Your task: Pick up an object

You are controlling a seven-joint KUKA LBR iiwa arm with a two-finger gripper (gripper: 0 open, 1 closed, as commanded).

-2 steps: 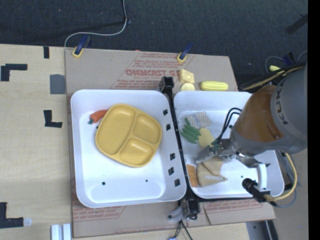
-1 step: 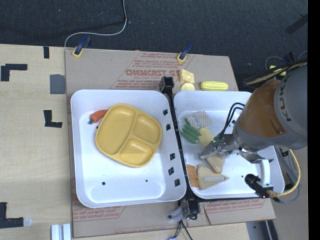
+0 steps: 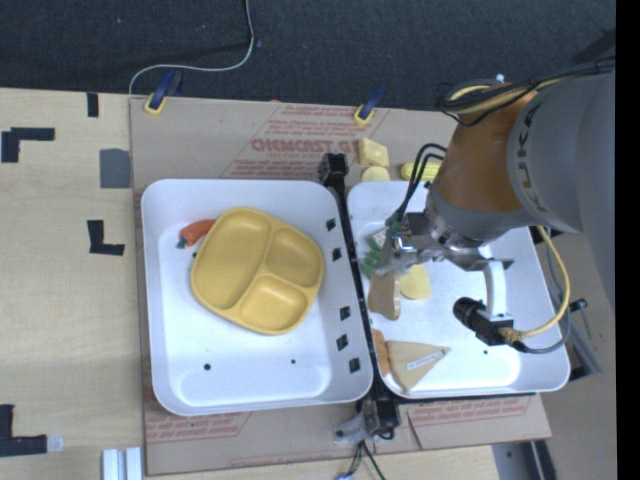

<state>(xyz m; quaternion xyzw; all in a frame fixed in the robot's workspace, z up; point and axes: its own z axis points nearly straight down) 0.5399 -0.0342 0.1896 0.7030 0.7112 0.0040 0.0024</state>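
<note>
over right bin, tool low, grip state unclear; tan piece just below, yellow tray well left.

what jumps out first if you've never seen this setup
The yellow divided plate fills the middle of the left bin, an orange carrot-like piece peeking out at its upper left. The grey and orange arm looms over the right bin, above scattered food pieces such as a tan wedge.

A tan, flat brown piece lay tilted in the right bin just right of frame centre, touching a pale yellow round piece beside it.
</note>
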